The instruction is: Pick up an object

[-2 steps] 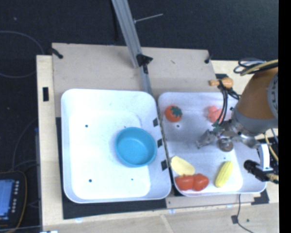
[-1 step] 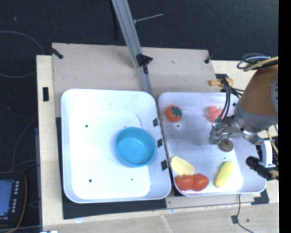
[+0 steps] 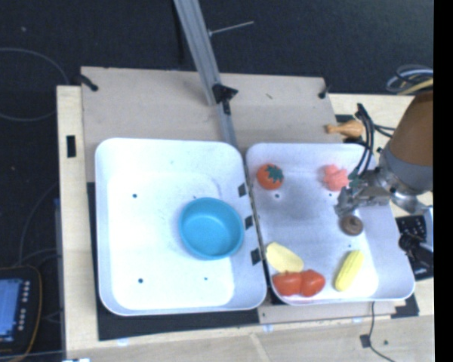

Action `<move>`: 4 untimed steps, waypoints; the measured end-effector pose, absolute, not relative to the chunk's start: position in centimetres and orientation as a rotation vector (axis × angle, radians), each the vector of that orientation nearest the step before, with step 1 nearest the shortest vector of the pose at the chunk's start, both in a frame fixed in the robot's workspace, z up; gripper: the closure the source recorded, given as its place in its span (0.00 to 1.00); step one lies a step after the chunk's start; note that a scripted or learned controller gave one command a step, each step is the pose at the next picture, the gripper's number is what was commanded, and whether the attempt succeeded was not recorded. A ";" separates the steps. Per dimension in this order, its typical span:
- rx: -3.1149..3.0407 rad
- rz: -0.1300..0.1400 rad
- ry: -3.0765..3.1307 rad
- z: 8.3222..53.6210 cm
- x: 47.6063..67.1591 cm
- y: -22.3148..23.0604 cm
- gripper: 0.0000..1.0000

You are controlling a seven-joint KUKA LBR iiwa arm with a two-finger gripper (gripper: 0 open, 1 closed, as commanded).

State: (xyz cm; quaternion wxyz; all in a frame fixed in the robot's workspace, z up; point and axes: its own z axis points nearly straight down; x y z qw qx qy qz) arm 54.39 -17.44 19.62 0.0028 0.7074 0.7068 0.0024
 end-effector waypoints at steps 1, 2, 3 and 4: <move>2.210 0.009 2.222 25.3 54.6 -17.6 1.00; 2.212 0.002 2.231 24.2 55.3 -12.5 1.00; 2.210 0.006 2.231 25.0 56.2 -7.4 1.00; 2.210 0.005 2.231 24.7 57.0 -1.3 1.00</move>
